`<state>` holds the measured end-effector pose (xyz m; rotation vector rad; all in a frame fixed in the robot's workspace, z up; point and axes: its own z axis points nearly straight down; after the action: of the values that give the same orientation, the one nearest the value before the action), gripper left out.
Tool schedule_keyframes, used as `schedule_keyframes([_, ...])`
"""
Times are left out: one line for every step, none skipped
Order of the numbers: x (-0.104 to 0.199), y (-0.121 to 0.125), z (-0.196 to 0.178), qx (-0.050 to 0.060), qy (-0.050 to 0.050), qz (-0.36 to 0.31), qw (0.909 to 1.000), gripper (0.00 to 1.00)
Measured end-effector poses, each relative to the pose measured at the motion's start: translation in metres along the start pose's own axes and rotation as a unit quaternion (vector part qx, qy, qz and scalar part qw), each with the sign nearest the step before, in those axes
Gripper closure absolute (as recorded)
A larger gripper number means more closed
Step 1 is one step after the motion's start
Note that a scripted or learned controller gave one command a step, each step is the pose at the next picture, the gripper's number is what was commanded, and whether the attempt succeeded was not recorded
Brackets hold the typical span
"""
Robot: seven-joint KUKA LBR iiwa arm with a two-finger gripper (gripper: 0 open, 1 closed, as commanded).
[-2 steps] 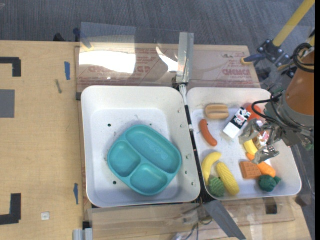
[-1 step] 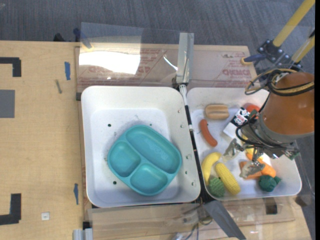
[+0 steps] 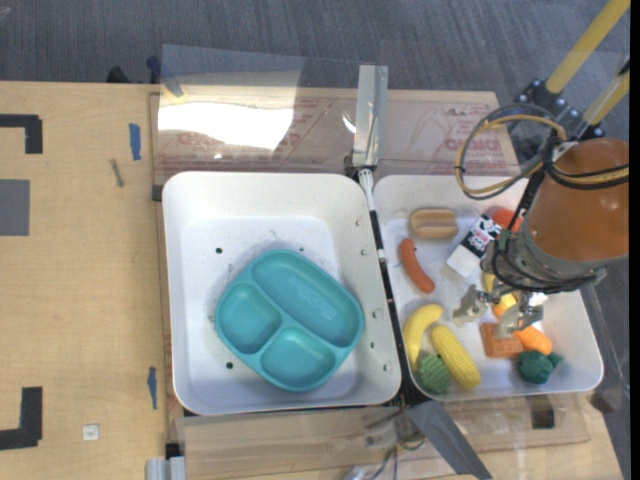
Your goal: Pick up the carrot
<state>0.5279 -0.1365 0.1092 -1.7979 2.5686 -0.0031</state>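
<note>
In the right bin [image 3: 590, 368], the arm's orange band hides items behind it; the gripper [image 3: 497, 306], fingers spread and holding nothing, hovers just beside the carrot [image 3: 533, 339].

Grey carpet floor [image 3: 300, 13] behind light wooden bench [image 3: 70, 268]; bright glare on clear plastic sheet [image 3: 230, 118].

The tool [image 3: 497, 310] hovers just beside the carrot [image 3: 533, 340] in the right bin [image 3: 590, 363].
</note>
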Motion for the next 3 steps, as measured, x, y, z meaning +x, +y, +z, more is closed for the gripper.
schedule_keyframes([-0.025, -0.110, -0.069, 0.003, -0.001, 0.013, 0.9999, 1.00])
schedule_keyframes([-0.024, -0.108, -0.066, 0.000, 0.000, 0.013, 0.9999, 0.00])
schedule_keyframes([0.031, -0.081, -0.003, 0.005, 0.000, 0.008, 1.0000, 0.00])
